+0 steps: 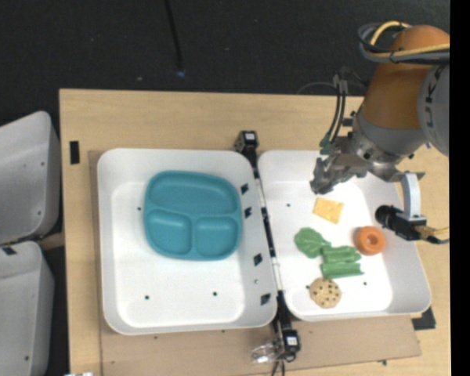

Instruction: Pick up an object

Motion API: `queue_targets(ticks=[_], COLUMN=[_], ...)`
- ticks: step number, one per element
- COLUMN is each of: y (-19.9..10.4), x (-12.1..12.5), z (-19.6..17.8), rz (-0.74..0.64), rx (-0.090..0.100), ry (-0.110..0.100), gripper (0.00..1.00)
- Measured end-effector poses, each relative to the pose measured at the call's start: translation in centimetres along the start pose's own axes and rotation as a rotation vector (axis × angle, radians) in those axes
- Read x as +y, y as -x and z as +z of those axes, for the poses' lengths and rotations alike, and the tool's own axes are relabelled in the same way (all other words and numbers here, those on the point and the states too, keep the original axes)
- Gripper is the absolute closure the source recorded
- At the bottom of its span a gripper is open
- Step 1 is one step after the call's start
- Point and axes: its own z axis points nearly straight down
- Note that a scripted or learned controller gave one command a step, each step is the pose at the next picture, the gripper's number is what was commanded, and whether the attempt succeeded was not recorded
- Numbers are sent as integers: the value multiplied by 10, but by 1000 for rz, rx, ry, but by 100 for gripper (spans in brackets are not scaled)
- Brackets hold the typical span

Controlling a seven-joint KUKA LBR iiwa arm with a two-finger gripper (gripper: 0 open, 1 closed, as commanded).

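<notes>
Camera view: gripper [324,180] just above yellow cheese wedge [327,210].

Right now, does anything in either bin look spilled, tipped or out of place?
Nothing stands out. The teal divided plate lies flat in the left bin; the yellow wedge, green pieces, orange ring and cookie lie apart in the right bin.

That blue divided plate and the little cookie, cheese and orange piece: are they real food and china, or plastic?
The blue divided plate looks like moulded plastic: even teal colour, soft rounded ridges, dull sheen. The cookie, yellow cheese wedge and orange piece look like toy plastic or rubber too, with flat uniform colours, though the view is too coarse to be sure.
</notes>
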Motion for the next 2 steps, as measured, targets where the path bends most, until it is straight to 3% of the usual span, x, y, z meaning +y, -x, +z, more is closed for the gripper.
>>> queue_targets(ticks=[2], y=[-115], x=[5], z=[-4], rz=[-2], rx=[0], ry=[2], gripper=[100])
